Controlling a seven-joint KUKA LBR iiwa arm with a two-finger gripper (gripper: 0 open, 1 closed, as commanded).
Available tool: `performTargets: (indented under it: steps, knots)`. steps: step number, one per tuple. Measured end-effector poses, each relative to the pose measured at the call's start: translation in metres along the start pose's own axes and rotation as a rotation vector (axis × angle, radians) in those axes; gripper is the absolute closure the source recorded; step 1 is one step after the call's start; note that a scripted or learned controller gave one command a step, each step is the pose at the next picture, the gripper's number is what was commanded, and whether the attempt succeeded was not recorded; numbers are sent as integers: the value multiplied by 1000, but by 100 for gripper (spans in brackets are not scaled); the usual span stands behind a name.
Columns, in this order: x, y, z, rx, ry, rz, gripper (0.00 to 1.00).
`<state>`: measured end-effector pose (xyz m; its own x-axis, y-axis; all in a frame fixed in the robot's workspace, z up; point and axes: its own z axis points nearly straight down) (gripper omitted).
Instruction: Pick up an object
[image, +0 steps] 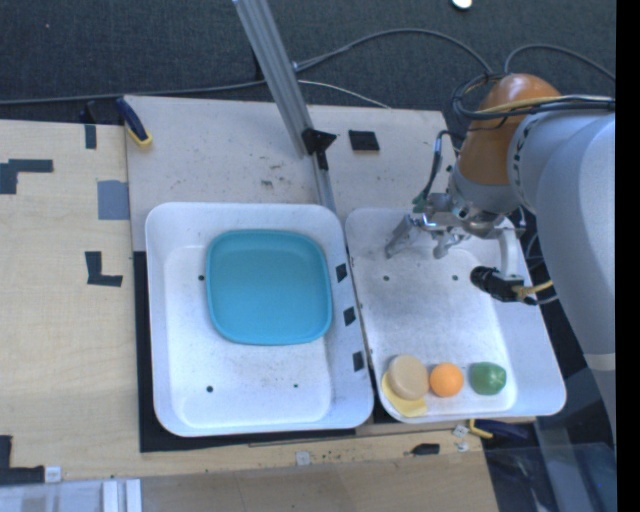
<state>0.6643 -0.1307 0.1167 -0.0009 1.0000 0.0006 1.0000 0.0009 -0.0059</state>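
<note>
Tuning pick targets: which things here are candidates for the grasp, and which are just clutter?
Job:
gripper, above the right bin's far end
tan round piece
orange ball
green ball
right bin

Lying about:
blue plate in the left bin
cables

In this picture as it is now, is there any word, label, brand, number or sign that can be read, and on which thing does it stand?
None can be read.
Blue plate in the left bin: plain, no print.
Round items in the right bin, tan, orange, green: no label visible.
Dark tape pieces on the bench: bare patches, no writing.
</note>
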Motion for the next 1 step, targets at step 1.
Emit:
performTargets:
  steps: [1]
  knots:
    - [1, 0, 29, -5, -1, 0, 0]
